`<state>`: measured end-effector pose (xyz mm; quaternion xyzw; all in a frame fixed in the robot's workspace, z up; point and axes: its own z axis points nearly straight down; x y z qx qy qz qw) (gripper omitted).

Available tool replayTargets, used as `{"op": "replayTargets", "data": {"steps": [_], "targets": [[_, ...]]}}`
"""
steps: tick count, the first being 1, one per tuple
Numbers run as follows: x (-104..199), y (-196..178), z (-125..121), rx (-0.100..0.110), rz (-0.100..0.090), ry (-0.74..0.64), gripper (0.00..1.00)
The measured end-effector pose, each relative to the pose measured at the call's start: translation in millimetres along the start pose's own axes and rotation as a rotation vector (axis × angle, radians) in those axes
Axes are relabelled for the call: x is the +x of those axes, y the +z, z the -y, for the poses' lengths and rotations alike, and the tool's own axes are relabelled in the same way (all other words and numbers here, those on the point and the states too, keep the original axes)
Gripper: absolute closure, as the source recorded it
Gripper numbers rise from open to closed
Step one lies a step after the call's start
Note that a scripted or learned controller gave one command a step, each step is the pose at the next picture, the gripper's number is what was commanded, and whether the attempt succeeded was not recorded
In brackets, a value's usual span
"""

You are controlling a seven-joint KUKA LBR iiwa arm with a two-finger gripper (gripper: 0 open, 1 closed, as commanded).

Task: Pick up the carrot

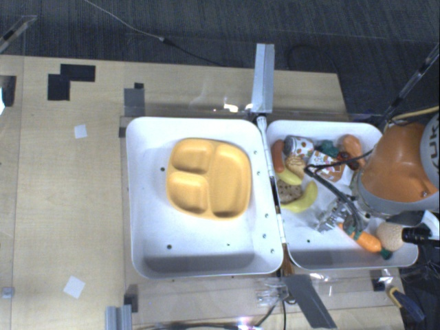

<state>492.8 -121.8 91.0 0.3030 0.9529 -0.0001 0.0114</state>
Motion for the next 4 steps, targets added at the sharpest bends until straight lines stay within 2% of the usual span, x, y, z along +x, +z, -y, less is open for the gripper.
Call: {"op": "replayTargets", "data": {"steps": [1, 2, 3, 4], "targets": [[-15, 0, 22, -0.002, -0.005, 0.014, 0.00], [-18, -12, 19, -0.007, 0.004, 0.008, 1.00], [23, -76, -31, -0.001, -0.012, 0.011, 1.00], [23, -74, -29, 0.002, -0.014, 0.015, 0.00]]}}
